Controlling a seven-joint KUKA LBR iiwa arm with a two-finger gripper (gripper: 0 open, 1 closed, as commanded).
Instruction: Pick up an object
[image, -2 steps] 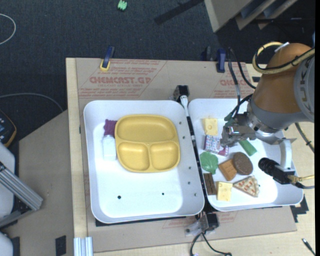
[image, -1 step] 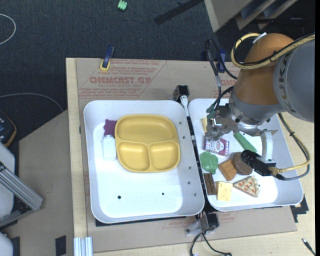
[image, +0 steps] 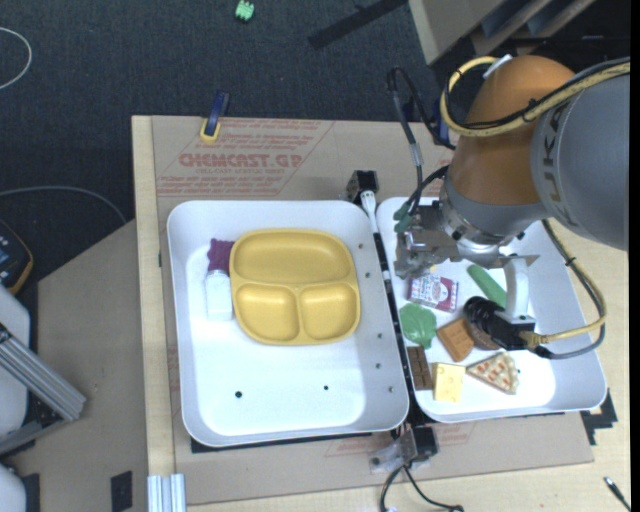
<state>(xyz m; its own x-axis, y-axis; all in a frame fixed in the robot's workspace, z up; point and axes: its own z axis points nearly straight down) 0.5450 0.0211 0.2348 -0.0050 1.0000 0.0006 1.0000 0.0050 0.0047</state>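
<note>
1. Looming over the right bin (image: 585, 385): grey arm (image: 590, 140) with its orange band, wrist low above the bin's upper left part.
2. Left of that bin: left bin (image: 195, 395), carrying a yellow divided tray (image: 295, 283).
3. Down at the gripper (image: 425, 255): no telling how wide it stands, nor whether anything sits in it; mount and cables in the way.
4. Just below the gripper inside the right bin: a pink-and-white packet (image: 433, 291), likeliest target.
5. Lower in the right bin: green leaf (image: 418, 324), brown cracker (image: 456, 338), cheese wedge (image: 449, 381), pizza slice (image: 495, 373).
6. Best done by dropping straight over the packet, clear of the bin's left wall and the leaf.
</note>
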